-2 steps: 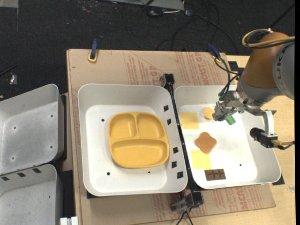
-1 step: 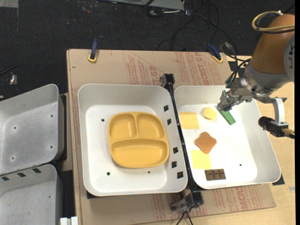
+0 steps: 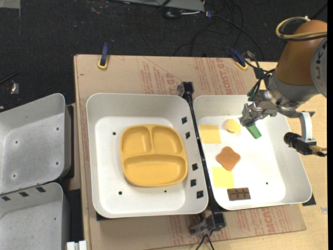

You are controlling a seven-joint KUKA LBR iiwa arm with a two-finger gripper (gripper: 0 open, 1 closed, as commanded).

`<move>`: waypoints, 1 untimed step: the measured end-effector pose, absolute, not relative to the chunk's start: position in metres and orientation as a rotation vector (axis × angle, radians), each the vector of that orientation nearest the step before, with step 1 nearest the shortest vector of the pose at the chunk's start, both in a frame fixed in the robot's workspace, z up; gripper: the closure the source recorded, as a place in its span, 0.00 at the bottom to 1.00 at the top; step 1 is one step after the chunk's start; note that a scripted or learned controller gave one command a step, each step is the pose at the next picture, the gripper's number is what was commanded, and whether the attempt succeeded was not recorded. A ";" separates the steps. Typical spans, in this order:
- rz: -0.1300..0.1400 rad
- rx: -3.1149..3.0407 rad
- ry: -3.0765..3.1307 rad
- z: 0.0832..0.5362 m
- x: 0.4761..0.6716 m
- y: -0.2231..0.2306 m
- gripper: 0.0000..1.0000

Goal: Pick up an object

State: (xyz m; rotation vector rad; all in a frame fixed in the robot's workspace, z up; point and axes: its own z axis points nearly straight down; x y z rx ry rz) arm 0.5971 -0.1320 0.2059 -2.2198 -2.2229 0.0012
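Note:
My gripper (image 3: 251, 120) hangs over the upper middle of the right bin (image 3: 291, 184). A small green block (image 3: 255, 131) sticks out from between its fingertips, slanting down to the right, so the gripper is shut on it. Close to its left lies a round yellow piece (image 3: 232, 125). On the same bin's floor rest a pale yellow square (image 3: 210, 134), an orange-brown toast-shaped piece (image 3: 228, 158), a second yellow square (image 3: 223, 177) and a brown chocolate bar (image 3: 239, 194).
The left bin (image 3: 101, 191) holds a yellow divided plate (image 3: 153, 155). A black divider with clips (image 3: 195, 150) runs between the bins. The arm's orange band (image 3: 302, 40) rises at the right; a black fitting (image 3: 294, 138) juts over the right bin's edge.

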 end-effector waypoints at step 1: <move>-0.002 -2.211 -2.228 0.216 0.583 -0.072 1.00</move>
